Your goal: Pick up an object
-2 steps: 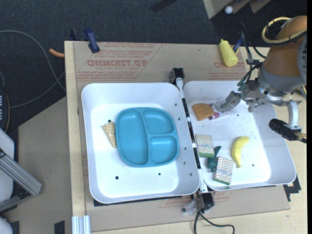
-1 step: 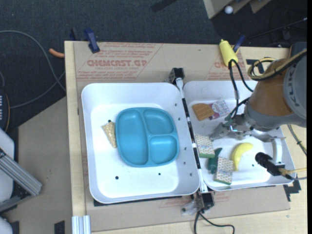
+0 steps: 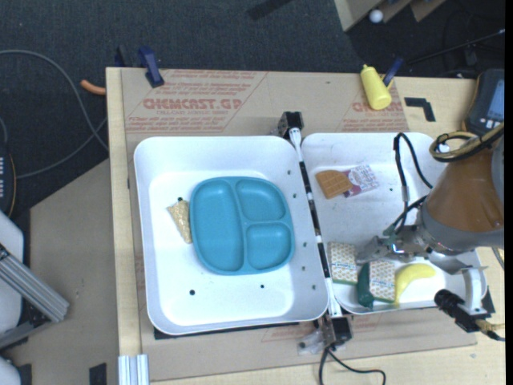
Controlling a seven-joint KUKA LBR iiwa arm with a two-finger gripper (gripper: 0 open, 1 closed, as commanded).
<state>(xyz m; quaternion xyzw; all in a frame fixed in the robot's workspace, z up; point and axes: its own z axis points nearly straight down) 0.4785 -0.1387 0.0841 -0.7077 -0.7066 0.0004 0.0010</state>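
Observation:
My gripper (image 3: 383, 248) hangs low over the front of the right bin (image 3: 353, 145), on the grey wrist below the orange band. Just under and in front of it lie a yellow banana (image 3: 415, 277), a green object (image 3: 365, 286), a pale yellow pad (image 3: 384, 278) and a patterned packet (image 3: 343, 261), all crowded together. The gripper is close above this pile, and nothing is visibly held. A brown and pink snack packet (image 3: 346, 181) lies apart at the back of the same bin.
The left bin (image 3: 152, 184) holds a blue divided plate (image 3: 240, 223) with a tan sponge-like piece (image 3: 181, 218) at its left side. A yellow bottle (image 3: 374, 88) and a blue clamp (image 3: 149, 66) sit on the cardboard behind the bins. A black cable (image 3: 400, 175) loops above the right bin.

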